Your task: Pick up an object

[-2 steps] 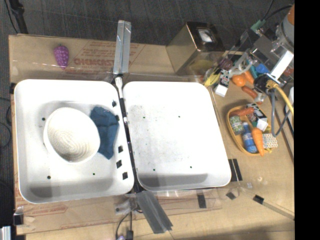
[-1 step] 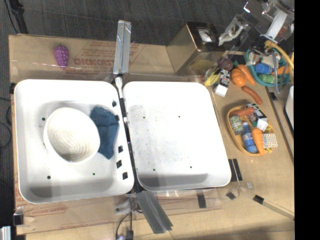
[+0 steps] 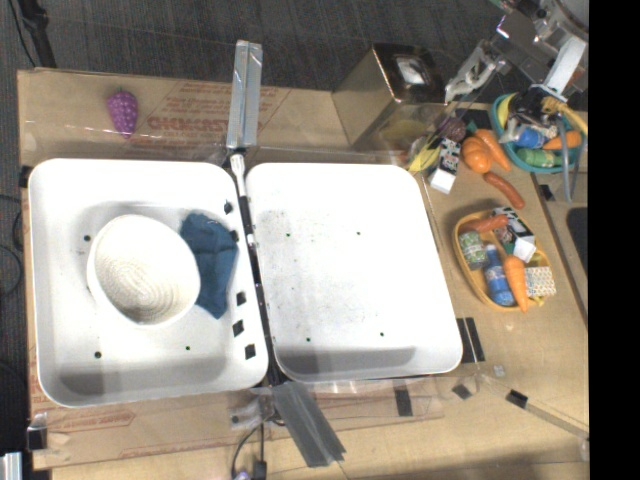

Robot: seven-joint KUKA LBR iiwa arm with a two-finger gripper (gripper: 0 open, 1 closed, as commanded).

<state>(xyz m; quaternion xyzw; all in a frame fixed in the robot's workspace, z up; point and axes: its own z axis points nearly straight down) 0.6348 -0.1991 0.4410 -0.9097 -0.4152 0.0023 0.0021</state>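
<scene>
The grey arm's gripper [image 3: 478,68] sits at the top right, well beyond the far right corner of the right-hand white bin [image 3: 430,268]; whether it is apart or together I cannot tell. Just beside it, off that bin's right far corner, lies a heap of coloured toys [image 3: 520,138] with green tubing. Nearer, to the right of the same bin, a small yellow basket [image 3: 500,260] holds mixed bits. To the left of the right-hand bin, the left-hand white bin [image 3: 60,368] holds a round cream woven hat [image 3: 143,268], with a crumpled dark blue cloth [image 3: 212,258] touching the hat's right side. Beyond the left bin rests a small purple ridged object [image 3: 123,112].
</scene>
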